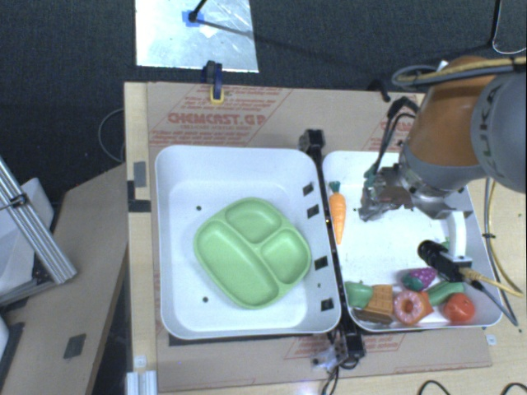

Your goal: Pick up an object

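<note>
Camera view: 2 white bins side by side on bench. Left bin [177,179] carries green divided plate [252,253] at centre. Right bin [350,167]: toy carrot [336,210] along left wall; toy food bunched in near-right corner, incl. donut [408,306], tomato [459,306], bread piece [380,302], probably pushed there. Gripper [377,201] hangs low over right bin's far-left area, beside carrot, apart from it; nothing seen held, open or closed: can't tell. Carrot prob. easiest target.

Green divided plate [251,253] in left bin [177,220].
</note>
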`<action>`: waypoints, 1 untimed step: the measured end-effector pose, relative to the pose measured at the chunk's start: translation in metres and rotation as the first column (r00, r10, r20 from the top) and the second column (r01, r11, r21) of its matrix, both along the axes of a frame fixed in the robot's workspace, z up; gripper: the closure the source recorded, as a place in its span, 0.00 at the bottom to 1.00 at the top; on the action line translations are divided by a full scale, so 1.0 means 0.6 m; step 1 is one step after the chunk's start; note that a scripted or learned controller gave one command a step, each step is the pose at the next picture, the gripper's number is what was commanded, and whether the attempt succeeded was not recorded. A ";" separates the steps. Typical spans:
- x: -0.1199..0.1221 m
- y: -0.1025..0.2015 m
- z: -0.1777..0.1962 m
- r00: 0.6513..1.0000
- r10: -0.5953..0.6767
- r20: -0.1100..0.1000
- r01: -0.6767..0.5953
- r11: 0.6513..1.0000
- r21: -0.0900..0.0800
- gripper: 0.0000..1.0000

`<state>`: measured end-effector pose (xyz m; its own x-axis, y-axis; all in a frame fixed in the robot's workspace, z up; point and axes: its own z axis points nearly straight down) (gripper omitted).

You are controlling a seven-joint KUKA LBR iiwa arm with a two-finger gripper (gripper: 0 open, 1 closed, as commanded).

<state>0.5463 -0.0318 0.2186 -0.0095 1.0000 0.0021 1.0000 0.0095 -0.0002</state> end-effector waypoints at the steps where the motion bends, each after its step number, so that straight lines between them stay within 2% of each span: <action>1: -0.016 0.095 -0.010 1.000 0.001 0.000 -0.001 1.000 0.000 1.00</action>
<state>0.5370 0.0254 0.2126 -0.0105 0.9999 0.0025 0.9999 0.0105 0.0002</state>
